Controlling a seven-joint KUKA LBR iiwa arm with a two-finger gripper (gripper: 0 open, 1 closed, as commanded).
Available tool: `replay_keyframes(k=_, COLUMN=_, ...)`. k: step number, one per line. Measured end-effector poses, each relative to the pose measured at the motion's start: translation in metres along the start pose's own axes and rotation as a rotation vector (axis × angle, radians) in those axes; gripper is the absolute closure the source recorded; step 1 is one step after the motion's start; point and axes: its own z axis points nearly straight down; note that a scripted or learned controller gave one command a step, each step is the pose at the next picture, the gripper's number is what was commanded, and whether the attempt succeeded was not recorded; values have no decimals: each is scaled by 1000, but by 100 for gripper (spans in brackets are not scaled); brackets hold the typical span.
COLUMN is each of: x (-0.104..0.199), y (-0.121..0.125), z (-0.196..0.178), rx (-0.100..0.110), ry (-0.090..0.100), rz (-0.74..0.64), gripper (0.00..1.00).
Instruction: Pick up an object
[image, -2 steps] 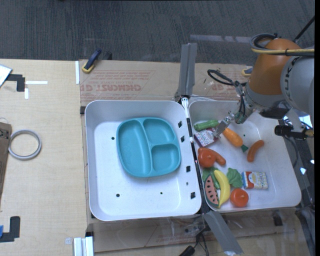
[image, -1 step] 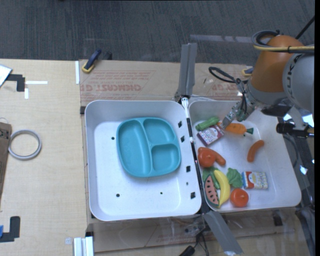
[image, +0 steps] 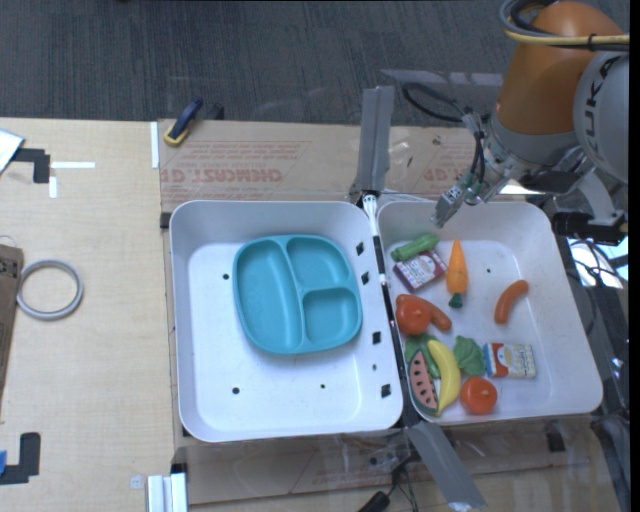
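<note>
My gripper (image: 448, 207) hangs over the far left corner of the right bin (image: 565, 300), just above and to the right of a green cucumber (image: 415, 245). It carries nothing that I can see. Toy foods lie in that bin: an orange carrot (image: 456, 265), a purple packet (image: 420, 270), a sausage (image: 510, 300), a red tomato (image: 411, 314), a banana (image: 445, 372), a watermelon slice (image: 421, 380), a green leaf (image: 467, 352), a small carton (image: 511, 360) and a second tomato (image: 479, 396).
A teal divided plate (image: 297, 293) lies in the left bin (image: 200, 330). On the bench to the left sit a tape roll (image: 46, 289) and, further back, a blue and yellow tool (image: 185, 120). Cables hang right of the bins.
</note>
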Motion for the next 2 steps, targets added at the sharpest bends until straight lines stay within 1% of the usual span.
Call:
replay_keyframes(k=1, x=0, y=0, z=1, rx=1, ry=1, rz=1, gripper=0)
replay_keyframes(k=2, x=-8, y=-68, z=132, rx=1, ry=1, rz=-4, gripper=0)
